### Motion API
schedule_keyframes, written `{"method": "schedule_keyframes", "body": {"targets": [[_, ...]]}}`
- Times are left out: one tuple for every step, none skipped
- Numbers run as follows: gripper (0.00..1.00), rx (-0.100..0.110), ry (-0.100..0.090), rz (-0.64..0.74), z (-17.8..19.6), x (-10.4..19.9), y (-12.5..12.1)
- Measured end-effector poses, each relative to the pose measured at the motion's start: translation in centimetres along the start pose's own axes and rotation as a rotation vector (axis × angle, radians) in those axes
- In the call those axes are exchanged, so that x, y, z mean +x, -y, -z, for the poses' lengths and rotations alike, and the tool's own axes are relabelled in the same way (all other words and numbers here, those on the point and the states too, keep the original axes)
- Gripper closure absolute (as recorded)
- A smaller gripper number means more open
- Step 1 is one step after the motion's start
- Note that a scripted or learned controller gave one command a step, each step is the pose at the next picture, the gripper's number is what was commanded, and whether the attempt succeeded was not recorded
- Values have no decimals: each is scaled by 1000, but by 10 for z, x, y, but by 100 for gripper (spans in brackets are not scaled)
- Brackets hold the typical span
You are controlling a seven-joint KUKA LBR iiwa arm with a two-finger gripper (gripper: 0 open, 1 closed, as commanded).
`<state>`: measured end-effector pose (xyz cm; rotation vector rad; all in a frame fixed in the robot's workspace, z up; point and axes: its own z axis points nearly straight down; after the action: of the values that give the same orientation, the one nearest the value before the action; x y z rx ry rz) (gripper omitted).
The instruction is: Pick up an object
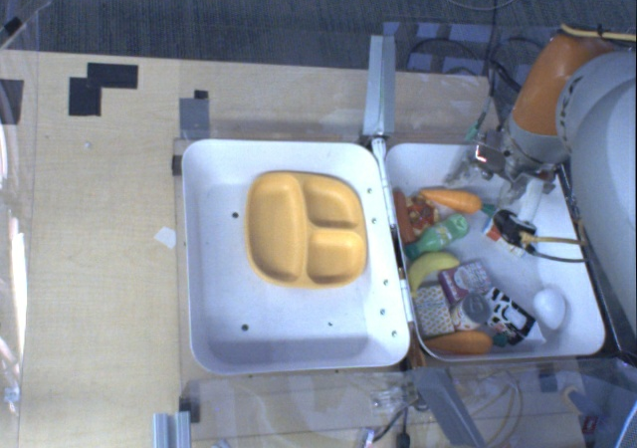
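The tool [508,174] hung over the right bin's [587,336] far end, just beside the carrot [450,200]; I couldn't tell its opening or any hold. A good pick would mean dropping squarely over one exposed piece.

Toys [453,267] crowd the right bin's [589,341] left half; its right side lies open.

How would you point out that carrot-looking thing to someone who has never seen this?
Find the right-hand white bin, crowded with small items. Near its far edge lies the toy carrot, stretched sideways just above a green bottle. It is the long orange piece with a green tip.
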<state>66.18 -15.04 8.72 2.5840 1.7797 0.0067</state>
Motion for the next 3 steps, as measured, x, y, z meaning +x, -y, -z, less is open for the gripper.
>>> {"method": "schedule_keyframes", "body": {"targets": [[0,0,1,8,0,-5,16],[0,-2,-1,71,1,-3,44],[0,-5,-1,90,2,-28,69]]}}
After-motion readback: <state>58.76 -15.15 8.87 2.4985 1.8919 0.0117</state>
